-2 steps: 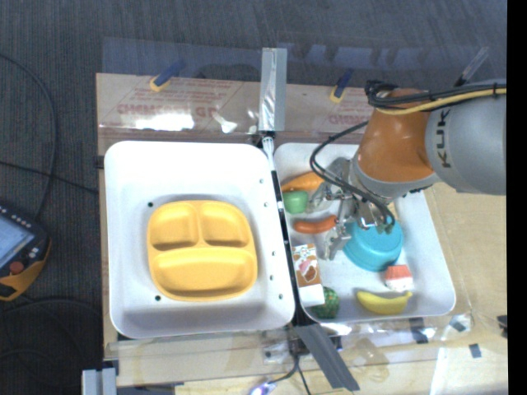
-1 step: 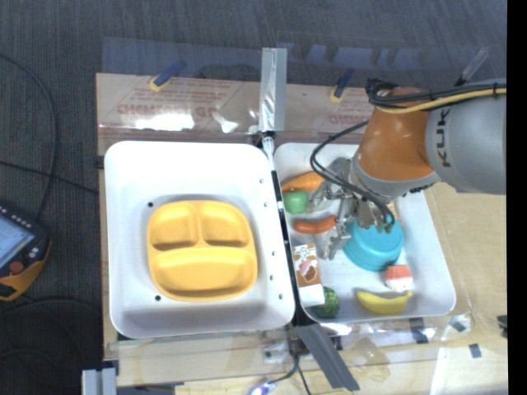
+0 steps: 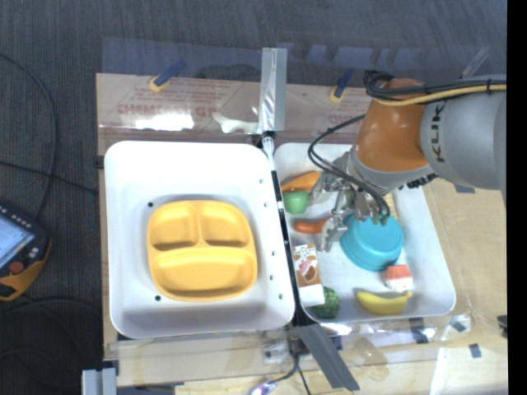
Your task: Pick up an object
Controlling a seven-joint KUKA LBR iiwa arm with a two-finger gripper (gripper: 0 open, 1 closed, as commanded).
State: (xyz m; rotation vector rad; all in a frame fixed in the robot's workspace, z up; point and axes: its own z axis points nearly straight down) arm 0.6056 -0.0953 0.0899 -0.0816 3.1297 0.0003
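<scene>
Over the right white bin [image 3: 440, 282], near its middle, we saw the metal two-finger gripper [image 3: 352, 212] touching the round blue plastic bowl [image 3: 375, 243]. Whether it gripped anything we could not tell; we judged nothing lifted yet, the pick remaining.

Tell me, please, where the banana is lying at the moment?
The banana lies at the near edge of the right bin, just below the blue bowl and beside the small red-and-white block.
</scene>
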